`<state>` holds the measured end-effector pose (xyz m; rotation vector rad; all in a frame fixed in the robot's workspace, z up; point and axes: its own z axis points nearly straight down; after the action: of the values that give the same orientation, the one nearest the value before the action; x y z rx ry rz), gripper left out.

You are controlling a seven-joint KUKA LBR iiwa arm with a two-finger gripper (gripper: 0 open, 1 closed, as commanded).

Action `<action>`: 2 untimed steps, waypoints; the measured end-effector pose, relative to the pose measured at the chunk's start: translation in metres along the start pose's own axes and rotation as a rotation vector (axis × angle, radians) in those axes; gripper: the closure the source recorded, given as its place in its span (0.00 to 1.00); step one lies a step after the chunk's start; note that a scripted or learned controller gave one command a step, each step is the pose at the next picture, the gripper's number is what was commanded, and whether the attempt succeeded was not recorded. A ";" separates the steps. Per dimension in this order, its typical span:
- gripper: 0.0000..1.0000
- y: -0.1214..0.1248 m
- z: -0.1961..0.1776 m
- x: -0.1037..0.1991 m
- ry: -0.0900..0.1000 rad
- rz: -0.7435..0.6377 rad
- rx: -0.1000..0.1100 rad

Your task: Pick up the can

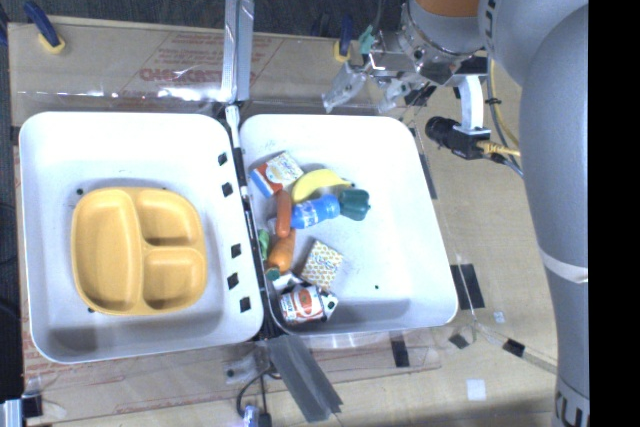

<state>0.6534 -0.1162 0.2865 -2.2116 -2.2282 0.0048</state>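
Observation:
The can [302, 305], red and white with a silver end, lies on its side in the near left corner of the right bin [400, 255]. My gripper [366, 93] hangs over the far rim of that bin, well away from the can, toward the back. Its two fingers are spread apart and open, with nothing between them.
Beside the can in the right bin lie a patterned packet [322, 264], a blue bottle [316, 212], a banana [318, 182], a small carton [276, 171] and an orange stick-shaped item [283, 230]. The left bin [40, 215] holds a yellow divided plate [140, 248].

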 end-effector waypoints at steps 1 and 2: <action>0.00 -0.074 0.168 -0.002 0.001 0.000 0.001; 0.00 -0.128 0.195 -0.026 0.001 -0.363 -0.003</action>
<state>0.5246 -0.1432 0.0919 -1.7732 -2.5914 0.0003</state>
